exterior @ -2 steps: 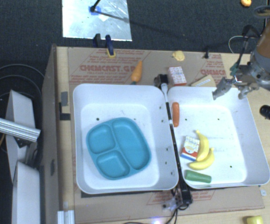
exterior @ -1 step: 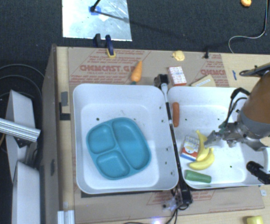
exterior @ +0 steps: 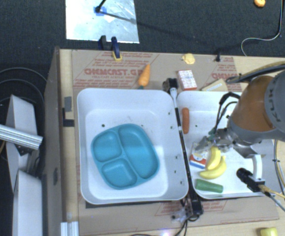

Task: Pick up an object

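Overhead, the cardboard sheet under the two white bins carries red print reading roughly "CHEMCAST", and a small red-and-white carton lies on it behind the bins, its lettering too small to read. The gripper hangs low in the right bin, just above a yellow banana that lies beside a red-white-blue packet, a green piece and an orange sausage; whether its jaws are spread or closed cannot be told. The left bin holds a blue divided tray.
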`<state>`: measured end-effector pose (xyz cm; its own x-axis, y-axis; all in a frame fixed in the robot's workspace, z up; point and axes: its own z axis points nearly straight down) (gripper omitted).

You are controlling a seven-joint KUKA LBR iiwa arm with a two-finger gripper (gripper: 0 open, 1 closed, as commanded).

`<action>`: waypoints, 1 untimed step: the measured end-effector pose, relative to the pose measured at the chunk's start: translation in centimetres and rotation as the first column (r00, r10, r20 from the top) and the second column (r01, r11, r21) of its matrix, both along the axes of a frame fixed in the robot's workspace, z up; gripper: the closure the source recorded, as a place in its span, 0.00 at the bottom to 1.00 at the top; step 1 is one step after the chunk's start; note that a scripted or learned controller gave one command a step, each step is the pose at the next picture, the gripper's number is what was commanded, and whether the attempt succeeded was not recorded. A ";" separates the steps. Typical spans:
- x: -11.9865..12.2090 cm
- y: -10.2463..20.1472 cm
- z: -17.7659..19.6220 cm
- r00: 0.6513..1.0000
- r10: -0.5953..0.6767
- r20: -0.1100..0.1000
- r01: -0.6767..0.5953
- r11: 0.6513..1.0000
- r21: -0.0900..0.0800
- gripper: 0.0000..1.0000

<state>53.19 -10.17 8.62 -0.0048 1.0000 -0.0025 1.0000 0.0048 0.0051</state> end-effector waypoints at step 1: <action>0.3 -0.1 1.4 1.000 -0.001 0.011 0.001 1.000 -0.001 1.00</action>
<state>53.46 -10.28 10.03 -0.0033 1.0000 -0.0031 0.9999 0.0033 0.0158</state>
